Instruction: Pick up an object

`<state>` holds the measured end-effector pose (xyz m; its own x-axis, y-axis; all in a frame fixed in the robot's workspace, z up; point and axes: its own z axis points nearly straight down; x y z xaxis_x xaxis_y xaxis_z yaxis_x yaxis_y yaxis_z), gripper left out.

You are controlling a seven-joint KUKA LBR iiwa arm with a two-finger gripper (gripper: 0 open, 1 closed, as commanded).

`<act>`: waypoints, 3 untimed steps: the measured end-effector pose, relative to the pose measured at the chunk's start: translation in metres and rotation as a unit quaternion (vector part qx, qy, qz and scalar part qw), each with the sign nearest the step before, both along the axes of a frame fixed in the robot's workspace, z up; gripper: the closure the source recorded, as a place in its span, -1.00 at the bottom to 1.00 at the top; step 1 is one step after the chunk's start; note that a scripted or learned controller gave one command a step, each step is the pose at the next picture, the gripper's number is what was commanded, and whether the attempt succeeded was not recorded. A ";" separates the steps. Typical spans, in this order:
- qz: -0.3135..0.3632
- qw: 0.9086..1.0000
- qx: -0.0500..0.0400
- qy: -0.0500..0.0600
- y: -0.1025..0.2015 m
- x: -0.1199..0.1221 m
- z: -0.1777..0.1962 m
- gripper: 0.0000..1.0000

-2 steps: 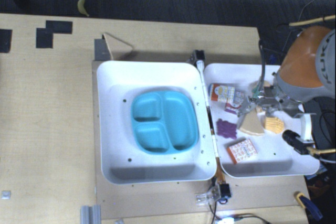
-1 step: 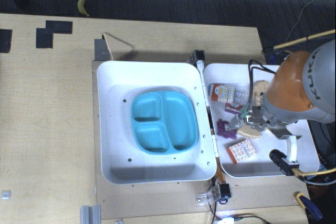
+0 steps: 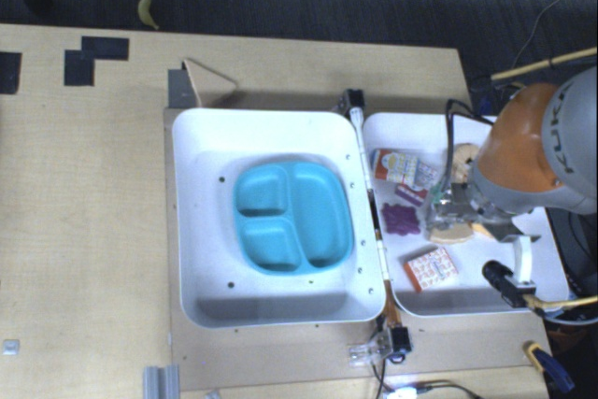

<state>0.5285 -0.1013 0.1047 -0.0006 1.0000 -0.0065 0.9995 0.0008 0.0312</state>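
Pincer (image 3: 447,218) low in right bin (image 3: 411,299), jaw state untellable | purple object (image 3: 401,219) at 9 o'clock | risk: crowding spoiled grasp

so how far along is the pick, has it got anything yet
Done: the arm has reached into the right bin, its gripper low among the items. In hand: nothing visibly lifted; the purple object, red-and-white packet and carton lie on the bin floor. Left: secure one object and raise it. The left bin holds the blue divided tray.
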 end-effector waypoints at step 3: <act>0.001 1.000 0.003 0.015 0.017 0.005 0.025 -1.00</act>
